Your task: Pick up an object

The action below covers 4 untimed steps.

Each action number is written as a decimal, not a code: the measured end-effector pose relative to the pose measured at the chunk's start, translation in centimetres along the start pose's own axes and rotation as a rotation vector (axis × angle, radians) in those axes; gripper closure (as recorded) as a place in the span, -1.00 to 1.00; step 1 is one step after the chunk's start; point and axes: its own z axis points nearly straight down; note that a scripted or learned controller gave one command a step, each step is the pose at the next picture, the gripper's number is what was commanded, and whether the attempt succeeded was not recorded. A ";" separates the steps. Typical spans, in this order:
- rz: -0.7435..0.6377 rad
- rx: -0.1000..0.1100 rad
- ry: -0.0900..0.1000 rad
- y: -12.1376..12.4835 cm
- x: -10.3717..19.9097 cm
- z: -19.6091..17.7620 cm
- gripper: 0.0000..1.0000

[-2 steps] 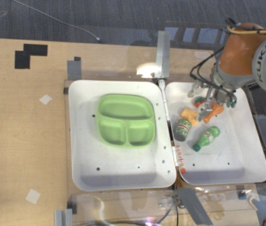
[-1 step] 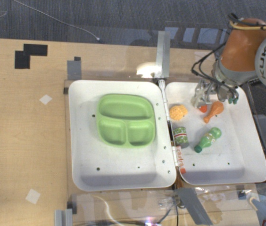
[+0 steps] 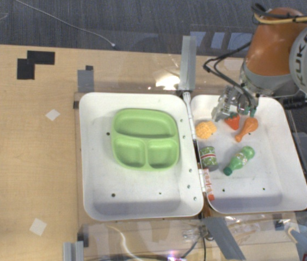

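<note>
Hovering tool (image 3: 233,109) over right bin (image 3: 284,200) | grip unclear | green bottle (image 3: 239,161) lies diagonal, cap lower-left

- The gripper (image 3: 231,109) hangs low over the far part of the right bin (image 3: 284,192), beneath the grey arm's orange band (image 3: 270,42).
- Just beside it lie a small red piece (image 3: 232,123) and an orange drumstick-shaped toy (image 3: 246,128).
- An orange ball (image 3: 206,129), a small can (image 3: 208,157) and a green bottle (image 3: 239,161) lie nearer the middle.
- In the left bin (image 3: 96,192) sits a green divided tray (image 3: 145,138).
</note>
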 end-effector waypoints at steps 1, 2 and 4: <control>0.300 0.003 0.008 9.2 4.1 0.4 1.00; 0.670 0.005 0.009 16.7 6.7 0.5 1.00; 1.272 -0.015 0.000 25.3 12.1 9.4 1.00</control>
